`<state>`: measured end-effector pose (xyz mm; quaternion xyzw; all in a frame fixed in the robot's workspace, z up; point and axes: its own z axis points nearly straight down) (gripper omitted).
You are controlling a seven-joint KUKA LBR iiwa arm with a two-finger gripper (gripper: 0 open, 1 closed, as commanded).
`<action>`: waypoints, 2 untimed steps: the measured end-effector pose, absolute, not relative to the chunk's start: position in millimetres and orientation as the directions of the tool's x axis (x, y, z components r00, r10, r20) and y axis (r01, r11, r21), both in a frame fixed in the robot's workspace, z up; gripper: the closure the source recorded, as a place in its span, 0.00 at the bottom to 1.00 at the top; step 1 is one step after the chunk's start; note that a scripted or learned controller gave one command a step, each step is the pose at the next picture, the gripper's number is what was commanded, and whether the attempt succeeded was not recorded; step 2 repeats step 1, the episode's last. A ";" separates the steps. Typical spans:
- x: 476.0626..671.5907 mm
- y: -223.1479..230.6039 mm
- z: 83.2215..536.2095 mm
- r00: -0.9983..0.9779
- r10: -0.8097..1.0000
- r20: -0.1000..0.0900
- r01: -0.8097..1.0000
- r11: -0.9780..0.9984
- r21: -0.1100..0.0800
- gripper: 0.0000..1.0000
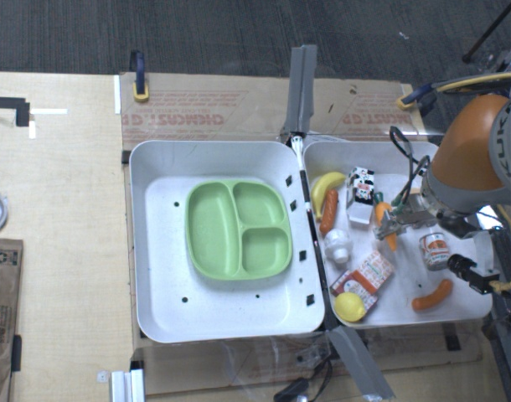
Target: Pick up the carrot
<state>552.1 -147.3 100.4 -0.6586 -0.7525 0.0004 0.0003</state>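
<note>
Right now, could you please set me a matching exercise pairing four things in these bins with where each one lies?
Things:
1. green divided plate
2. banana
3. lemon
4. carrot

Places:
A. near front corner of the right bin, beside the divider
B. at the gripper, mid right bin
C. alone in the left bin
D. back of the right bin, near the divider

Pairs: 1-C, 2-D, 3-A, 4-B
</note>
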 end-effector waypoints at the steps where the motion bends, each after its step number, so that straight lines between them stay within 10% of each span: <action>1: 570.9 -103.0 196.0 0.000 1.000 -0.001 1.000 0.000 -0.001 1.00; 2: 570.9 -103.0 196.0 0.000 1.000 -0.001 1.000 0.000 -0.001 1.00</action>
